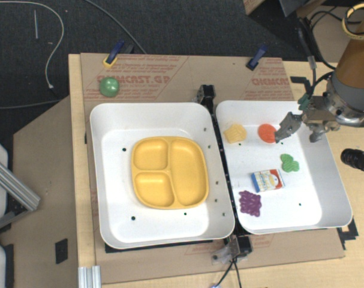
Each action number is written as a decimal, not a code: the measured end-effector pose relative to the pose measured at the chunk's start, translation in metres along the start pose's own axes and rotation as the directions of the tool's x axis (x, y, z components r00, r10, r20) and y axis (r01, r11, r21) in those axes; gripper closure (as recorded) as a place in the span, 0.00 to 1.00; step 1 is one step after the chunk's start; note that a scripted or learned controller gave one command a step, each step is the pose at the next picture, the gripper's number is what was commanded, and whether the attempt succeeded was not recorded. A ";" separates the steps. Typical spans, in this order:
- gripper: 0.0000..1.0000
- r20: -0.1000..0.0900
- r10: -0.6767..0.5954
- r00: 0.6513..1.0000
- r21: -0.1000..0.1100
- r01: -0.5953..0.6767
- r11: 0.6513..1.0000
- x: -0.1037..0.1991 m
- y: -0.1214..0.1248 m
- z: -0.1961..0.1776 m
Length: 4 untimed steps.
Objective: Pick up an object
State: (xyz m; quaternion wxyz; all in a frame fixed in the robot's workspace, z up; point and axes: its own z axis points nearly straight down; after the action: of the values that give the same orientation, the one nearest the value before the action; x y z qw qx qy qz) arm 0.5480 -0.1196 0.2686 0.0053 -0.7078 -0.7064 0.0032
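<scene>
Nothing is lifted yet; the whole pick is ahead of me, as far as I can judge from how things lie.

Nearest the camera, at the low edge of the right bin (325,218), sits the purple grape cluster (250,203), and just above it the small milk carton (267,180), lying tilted on its side. A little farther up and toward my side is the green leafy piece (289,163). All three rest flat on the white floor, apart from one another and apart from me.

Farther back come the pale yellow piece (235,133) and the orange-red round piece (266,133), side by side near the bin's far wall. My gripper (301,128) hangs over that far part of the bin, fingers spread apart with nothing between them; the dark tip of one finger (286,129) lies just beside the orange-red piece (touching or merely close above it, I cannot tell from this slant). That piece looks like my likeliest target. What remains is coming down around it, closing, and lifting.

The left bin (107,161) holds a yellow divided plate (170,171), its compartments bare. Farthest off, a green ball (110,87) sits on the cardboard beyond the bins.
</scene>
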 end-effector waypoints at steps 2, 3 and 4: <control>0.00 0.000 -0.002 1.000 -0.006 0.002 1.000 0.003 -0.002 0.038; 0.00 0.000 -0.001 1.000 -0.005 0.001 1.000 0.005 -0.005 0.081; 0.00 0.000 -0.001 1.000 -0.004 0.001 1.000 0.003 -0.016 0.137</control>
State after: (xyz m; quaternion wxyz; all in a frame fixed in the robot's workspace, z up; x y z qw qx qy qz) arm 0.5308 -0.1158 0.1317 0.0040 -0.7076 -0.7066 0.0018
